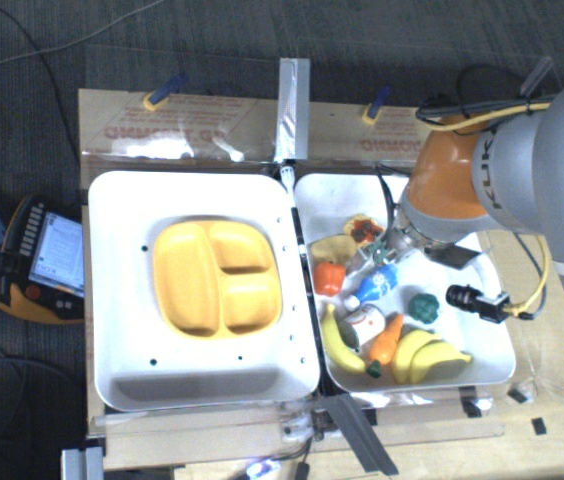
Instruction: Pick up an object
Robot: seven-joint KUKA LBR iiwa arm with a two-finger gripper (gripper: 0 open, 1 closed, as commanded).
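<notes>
The right bin (497, 363) holds a heap of toy food. A blue and white item (372, 287) lies in its middle, with a red round piece (329, 277) to its left. Along the front lie a yellow banana (337, 341), an orange carrot (387, 339), a yellow bunch (430, 357) and a small white and red piece (364, 320). A green piece (423, 307) sits right of the blue item. My gripper (386, 251) is low in this bin, just above the blue item's upper end. A small orange and yellow item (364, 228) lies behind it.
The left bin (122, 298) holds a yellow divided tray (217, 276). The ridge (304, 268) between the bins runs just left of the red piece. A handheld device (37, 263) lies on the floor at the far left.
</notes>
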